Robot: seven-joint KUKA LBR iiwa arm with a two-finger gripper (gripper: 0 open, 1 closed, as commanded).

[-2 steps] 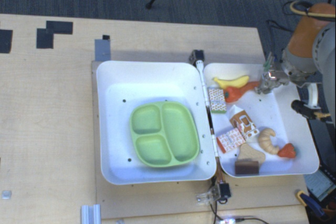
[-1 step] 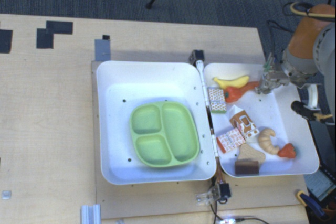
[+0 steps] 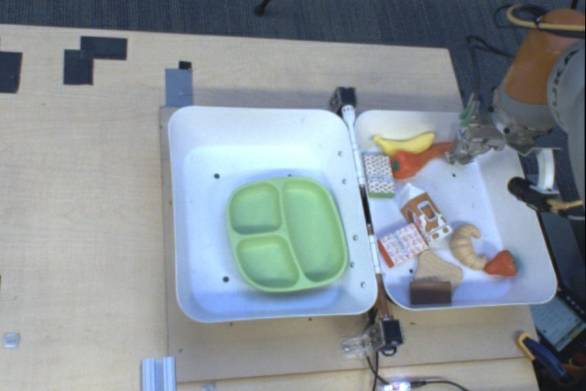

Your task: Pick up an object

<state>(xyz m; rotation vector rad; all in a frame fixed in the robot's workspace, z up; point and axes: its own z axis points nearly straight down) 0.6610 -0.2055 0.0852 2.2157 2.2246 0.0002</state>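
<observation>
While the gripper (image 3: 469,145), its grip impossible to read, hovered at the right bin's (image 3: 536,293) twelve o'clock, the banana (image 3: 404,143) looked light, smooth, best pinched mid-curve.

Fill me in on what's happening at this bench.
A grey arm with an orange band reaches in from the right, and its pincer sits over the upper part of the right bin, close to a carrot and a banana. Nothing can be seen between its fingers. That bin also holds small boxes, a croissant, a strawberry and a cake slice. The left bin holds a green divided plate. No pick has happened yet.
</observation>
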